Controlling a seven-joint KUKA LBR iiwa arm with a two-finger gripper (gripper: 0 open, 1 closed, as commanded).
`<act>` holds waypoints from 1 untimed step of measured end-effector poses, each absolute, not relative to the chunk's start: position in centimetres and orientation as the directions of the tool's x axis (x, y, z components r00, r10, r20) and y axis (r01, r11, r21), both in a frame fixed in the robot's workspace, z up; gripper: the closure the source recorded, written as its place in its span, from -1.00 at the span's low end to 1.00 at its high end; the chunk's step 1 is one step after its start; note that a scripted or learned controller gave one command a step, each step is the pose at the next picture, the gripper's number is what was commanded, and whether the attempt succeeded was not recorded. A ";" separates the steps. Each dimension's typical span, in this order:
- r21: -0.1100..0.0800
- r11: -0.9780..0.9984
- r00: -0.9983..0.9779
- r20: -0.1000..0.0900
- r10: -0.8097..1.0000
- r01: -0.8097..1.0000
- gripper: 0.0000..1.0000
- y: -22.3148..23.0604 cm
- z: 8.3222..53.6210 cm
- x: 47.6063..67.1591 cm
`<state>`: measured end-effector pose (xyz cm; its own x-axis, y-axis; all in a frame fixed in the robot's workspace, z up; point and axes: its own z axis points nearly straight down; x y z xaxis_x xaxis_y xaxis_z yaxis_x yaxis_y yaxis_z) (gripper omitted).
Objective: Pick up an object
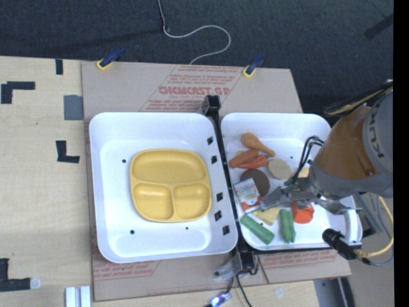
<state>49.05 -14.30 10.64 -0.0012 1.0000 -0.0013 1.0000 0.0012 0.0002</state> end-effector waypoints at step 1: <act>0.009 -0.002 0.002 -0.008 1.000 1.000 -1.00 -14.6 9.0 49.3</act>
